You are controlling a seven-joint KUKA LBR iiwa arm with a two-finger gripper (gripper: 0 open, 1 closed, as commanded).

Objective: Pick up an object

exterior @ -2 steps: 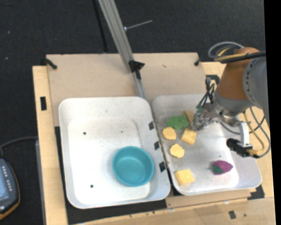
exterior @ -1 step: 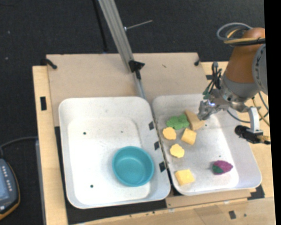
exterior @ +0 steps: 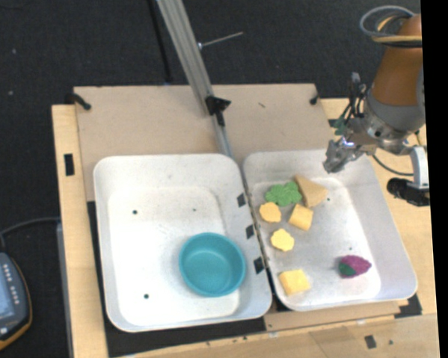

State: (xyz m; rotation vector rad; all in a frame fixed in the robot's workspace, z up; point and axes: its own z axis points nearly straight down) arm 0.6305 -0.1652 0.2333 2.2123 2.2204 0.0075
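Note:
The right bin [exterior: 375,204] holds several small pieces: a green leafy piece [exterior: 283,194], a tan wedge [exterior: 311,189], several yellow pieces [exterior: 301,217] [exterior: 282,241] [exterior: 294,281] [exterior: 269,212], and a purple piece [exterior: 354,266]. My gripper [exterior: 335,160] hangs over the bin's far right corner, a little up and right of the tan wedge, with nothing seen between its fingers. A teal bowl [exterior: 211,263] sits in the left bin [exterior: 136,209].
A slanted metal post [exterior: 195,64] rises behind the bins, its foot near the gap between them. A dark device [exterior: 5,298] lies off the bench at the left. Brown board [exterior: 168,117] lies behind the bins.

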